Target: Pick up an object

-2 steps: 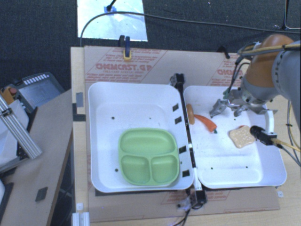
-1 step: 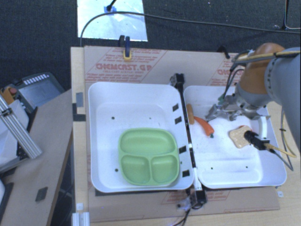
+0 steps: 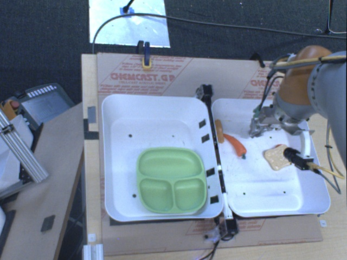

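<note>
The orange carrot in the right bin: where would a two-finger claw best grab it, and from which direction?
Probably across its middle, coming straight down from above. The carrot lies flat on the right bin's floor, long and narrow, slanting toward the lower right, so fingers closing across its thin width should fit. Space lies open on both sides.

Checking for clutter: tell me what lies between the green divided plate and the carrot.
In the camera view, the two bins' adjoining walls with their black clips lie between the green divided plate and the carrot; otherwise bare white bin floor.
</note>
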`<state>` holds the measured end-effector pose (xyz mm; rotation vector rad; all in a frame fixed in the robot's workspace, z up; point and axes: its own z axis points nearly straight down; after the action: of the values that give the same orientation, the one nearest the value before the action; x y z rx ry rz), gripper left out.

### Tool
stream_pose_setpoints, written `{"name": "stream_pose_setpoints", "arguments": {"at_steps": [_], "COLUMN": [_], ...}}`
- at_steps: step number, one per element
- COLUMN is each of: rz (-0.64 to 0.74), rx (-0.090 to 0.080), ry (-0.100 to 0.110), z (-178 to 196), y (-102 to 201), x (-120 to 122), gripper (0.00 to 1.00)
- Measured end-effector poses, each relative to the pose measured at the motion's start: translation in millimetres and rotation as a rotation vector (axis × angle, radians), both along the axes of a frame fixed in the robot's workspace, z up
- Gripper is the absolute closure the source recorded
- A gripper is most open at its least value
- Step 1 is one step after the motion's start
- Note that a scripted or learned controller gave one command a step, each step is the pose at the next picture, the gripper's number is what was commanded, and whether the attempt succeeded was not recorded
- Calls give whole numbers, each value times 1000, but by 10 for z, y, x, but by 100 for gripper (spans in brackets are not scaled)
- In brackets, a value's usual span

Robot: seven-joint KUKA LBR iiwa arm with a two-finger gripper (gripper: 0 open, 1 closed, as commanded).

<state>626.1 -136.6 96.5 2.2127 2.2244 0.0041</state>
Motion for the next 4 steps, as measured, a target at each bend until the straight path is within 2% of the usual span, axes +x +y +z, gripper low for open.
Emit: {"name": "stream_pose_setpoints", "arguments": {"at_steps": [1, 2, 3, 4], "rz": [1, -1, 0, 3], "rx": [0, 0, 0, 1], "ry": [-3, -3, 0, 3], "z": [570, 1161, 1445, 1461], "y": [94, 74, 73, 506], "x": [62, -13, -2, -16], "gripper": [100, 100, 100, 100]}}
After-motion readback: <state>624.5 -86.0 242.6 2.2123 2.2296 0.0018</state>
